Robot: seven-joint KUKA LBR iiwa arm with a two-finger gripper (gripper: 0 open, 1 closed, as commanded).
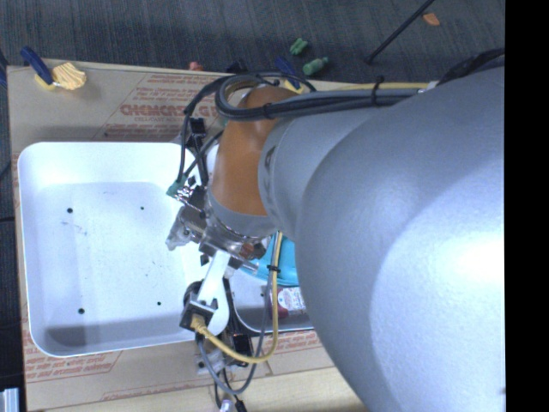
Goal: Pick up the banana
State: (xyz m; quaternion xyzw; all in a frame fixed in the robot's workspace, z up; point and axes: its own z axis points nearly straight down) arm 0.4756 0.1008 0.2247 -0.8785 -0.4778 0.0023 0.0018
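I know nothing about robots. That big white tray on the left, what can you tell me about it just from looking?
The white tray is shallow, with a raised rim and rounded corners, and looks like smooth plastic. Four small dark dots mark its floor, roughly toward the corners. It lies flat on a brown cardboard sheet with red print. The grey arm hides its right side.

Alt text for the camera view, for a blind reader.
A grey robot arm with an orange band reaches in from the right, covering the right edge of a white bin; a blue item shows beneath it.
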